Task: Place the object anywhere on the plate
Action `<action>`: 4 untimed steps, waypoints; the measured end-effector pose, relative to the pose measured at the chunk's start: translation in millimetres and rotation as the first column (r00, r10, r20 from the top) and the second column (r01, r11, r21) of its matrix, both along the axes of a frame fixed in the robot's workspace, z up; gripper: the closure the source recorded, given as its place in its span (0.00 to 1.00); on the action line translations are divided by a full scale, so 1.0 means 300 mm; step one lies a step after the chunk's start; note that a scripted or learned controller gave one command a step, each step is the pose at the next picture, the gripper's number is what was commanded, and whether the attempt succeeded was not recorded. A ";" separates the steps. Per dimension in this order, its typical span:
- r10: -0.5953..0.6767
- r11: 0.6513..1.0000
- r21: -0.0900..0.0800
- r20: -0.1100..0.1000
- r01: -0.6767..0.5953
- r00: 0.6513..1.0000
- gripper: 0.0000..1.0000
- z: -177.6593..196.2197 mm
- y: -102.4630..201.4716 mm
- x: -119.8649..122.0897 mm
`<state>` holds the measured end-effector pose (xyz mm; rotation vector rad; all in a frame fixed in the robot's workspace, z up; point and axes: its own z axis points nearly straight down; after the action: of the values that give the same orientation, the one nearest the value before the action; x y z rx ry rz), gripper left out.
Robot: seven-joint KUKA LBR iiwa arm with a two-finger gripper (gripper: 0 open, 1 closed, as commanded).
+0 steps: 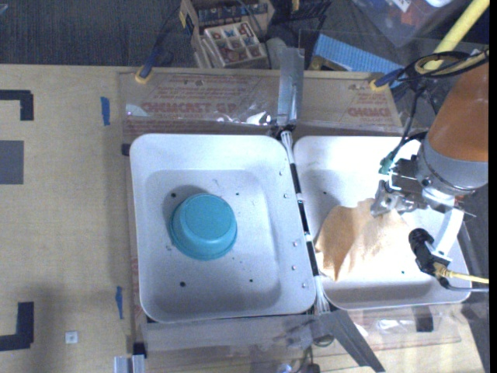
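Observation:
A round blue plate (203, 225) sits left of centre in the left white bin (149, 162). A crumpled tan cloth-like object (353, 239) lies in the right white bin (342, 158), against the wall between the bins and reaching its front left corner. My gripper (384, 205) hangs over the right bin, with its tip at the upper right edge of the tan object. The grey wrist and orange band above it cover the bin's right side. Whether the tip grips the tan object is hidden.
A metal divider strip (299, 200) runs between the two bins. Cardboard and plastic sheeting (210, 109) lie behind the bins, with boxes and cables further back. A black connector with a yellow cable (429, 256) hangs off the wrist over the right bin's front right.

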<state>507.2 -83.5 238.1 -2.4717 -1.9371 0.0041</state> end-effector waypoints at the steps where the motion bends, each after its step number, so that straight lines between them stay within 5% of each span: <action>1: 0.004 1.000 0.001 -0.002 -0.004 1.000 1.00 -0.048 0.007 0.001; 2: 0.391 0.921 0.003 0.000 -0.391 0.921 1.00 -0.052 0.154 -0.041; 3: 0.716 0.698 0.003 0.002 -0.716 0.698 1.00 -0.042 0.324 -0.077; 4: 0.930 0.368 -0.003 0.005 -0.930 0.368 1.00 -0.028 0.501 -0.036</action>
<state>496.3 66.7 229.7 -0.9562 -2.9969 -0.0029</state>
